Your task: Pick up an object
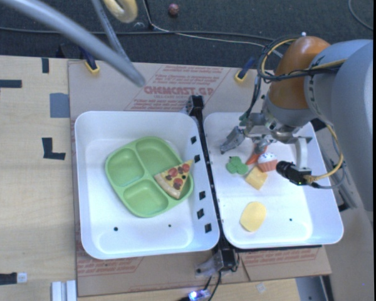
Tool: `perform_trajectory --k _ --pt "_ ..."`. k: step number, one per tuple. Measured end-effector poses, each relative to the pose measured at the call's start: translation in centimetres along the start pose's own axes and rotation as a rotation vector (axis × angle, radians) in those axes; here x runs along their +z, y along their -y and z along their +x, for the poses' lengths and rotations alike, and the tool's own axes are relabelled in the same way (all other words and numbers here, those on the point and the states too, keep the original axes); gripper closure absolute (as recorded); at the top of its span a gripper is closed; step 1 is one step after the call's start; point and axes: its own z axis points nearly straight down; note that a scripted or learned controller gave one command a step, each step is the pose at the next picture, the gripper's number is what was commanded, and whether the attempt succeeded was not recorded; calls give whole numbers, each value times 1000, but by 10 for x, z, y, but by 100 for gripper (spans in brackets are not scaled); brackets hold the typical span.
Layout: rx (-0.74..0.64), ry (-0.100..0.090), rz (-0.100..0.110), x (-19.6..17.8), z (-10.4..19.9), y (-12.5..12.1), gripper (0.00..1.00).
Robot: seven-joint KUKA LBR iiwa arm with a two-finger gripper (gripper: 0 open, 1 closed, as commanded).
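Near edge: black clamp (218,263) at the front of the seam between the two bins, on brown cardboard.

Right bin (319,227): yellow piece (253,216) sits alone on the floor toward the front. Behind it, a tight cluster: yellow wedge (257,179), green toy (237,165) just left of it, and a red-and-white item (266,160) touching the wedge's top.

Gripper (249,142) is down over the back of that cluster. One grey finger (232,141) angles out to the left, above the green toy. The other finger, with an orange tip, is at the red-and-white item. Fingers are spread apart; nothing visibly clamped between them. Whether the orange tip is touching the item — can't tell.

Left bin (88,187): green divided plate (141,174), tilted diagonal to the bin walls. Pizza slice (176,178) lies in its right compartment, crust end toward the divider.

Arm comes in from the right, orange band (294,68) above the wrist, cables looping around it.

Far side: cardboard with red print, yellow corner clips, dark floor behind.
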Motion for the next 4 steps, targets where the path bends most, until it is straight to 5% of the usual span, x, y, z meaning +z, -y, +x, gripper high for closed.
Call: perform_trajectory --k 1,2,4 --pt "-1 1 -9 52 1 -1 0" --pt "-2 1 -8 40 1 -1 100" --pt "1 0 -12 -50 2 -9 100"
